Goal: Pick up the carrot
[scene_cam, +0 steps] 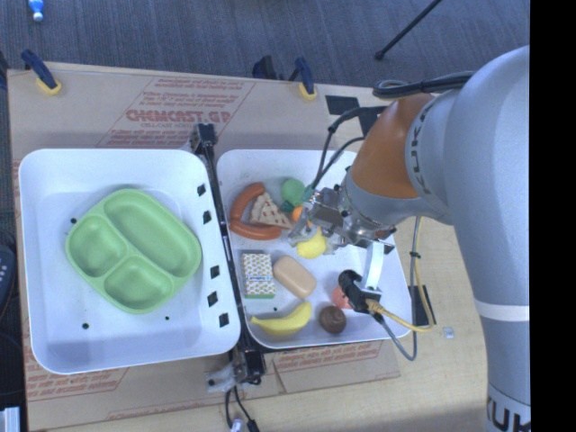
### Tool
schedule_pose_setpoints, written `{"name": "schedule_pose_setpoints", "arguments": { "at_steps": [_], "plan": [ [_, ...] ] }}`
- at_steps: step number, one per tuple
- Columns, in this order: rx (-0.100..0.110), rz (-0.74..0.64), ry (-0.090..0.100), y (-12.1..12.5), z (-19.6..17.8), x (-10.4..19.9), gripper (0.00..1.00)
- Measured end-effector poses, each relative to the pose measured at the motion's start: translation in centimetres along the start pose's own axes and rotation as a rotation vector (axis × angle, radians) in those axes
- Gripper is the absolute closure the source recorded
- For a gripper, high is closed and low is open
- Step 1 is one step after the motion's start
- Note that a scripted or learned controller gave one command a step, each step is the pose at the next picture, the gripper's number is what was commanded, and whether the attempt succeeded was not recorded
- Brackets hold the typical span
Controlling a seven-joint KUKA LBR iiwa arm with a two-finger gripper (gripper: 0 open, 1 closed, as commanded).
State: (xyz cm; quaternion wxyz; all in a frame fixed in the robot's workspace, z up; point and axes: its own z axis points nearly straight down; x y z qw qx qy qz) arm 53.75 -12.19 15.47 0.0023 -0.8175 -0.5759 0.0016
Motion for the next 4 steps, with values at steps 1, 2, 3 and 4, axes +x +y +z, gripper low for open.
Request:
{"name": "schedule_pose_setpoints", "arguments": {
  "at_steps": [1,2,3,4],
  "plan": [
    [-0.003,0.041,0.000,-0.7,-13.8,4.7,1.00],
    [0.001,0.025,-0.001,-5.4,-2.2,0.7,1.00],
    [-0.003,0.243,0.001,-2.1,-16.9,0.2,1.00],
    [0.002,0.261,0.000,-1.3,1.1,1.2,1.00]
  ]
}}
